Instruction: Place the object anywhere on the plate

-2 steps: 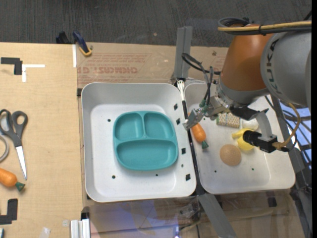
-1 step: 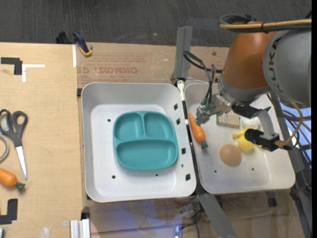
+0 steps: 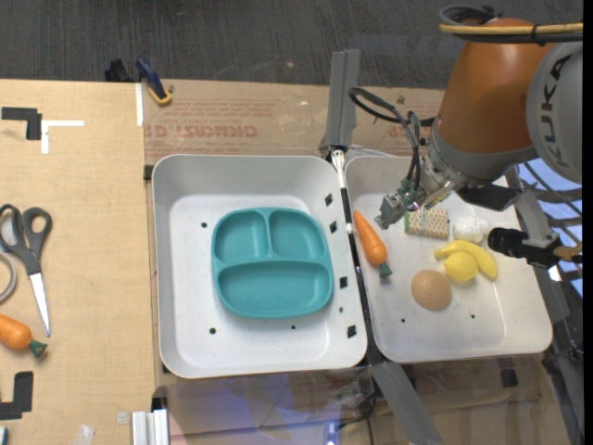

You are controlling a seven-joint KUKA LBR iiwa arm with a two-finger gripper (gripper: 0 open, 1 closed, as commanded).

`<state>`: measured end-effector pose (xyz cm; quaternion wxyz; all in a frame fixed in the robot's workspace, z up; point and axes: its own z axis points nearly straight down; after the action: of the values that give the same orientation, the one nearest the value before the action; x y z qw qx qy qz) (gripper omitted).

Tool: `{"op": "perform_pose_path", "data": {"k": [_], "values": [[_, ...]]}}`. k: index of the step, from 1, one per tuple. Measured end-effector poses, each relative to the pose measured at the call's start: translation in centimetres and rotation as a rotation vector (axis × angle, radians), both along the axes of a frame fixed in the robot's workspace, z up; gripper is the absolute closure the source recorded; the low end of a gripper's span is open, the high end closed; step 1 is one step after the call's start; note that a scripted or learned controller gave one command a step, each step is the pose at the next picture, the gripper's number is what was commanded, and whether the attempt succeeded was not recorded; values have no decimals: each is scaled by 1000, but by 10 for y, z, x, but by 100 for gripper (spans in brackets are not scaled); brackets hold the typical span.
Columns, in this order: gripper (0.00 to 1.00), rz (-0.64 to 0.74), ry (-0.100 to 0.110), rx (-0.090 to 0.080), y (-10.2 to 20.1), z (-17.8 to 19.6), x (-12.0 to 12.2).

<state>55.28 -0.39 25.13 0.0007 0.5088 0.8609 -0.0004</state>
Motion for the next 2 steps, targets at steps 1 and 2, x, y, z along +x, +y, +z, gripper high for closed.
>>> {"op": "perform_pose_path", "data": {"k": [1,2], "values": [[100,118,0,-1,-25,-18,68],[100,262,1,1,-4,33,9]]}}
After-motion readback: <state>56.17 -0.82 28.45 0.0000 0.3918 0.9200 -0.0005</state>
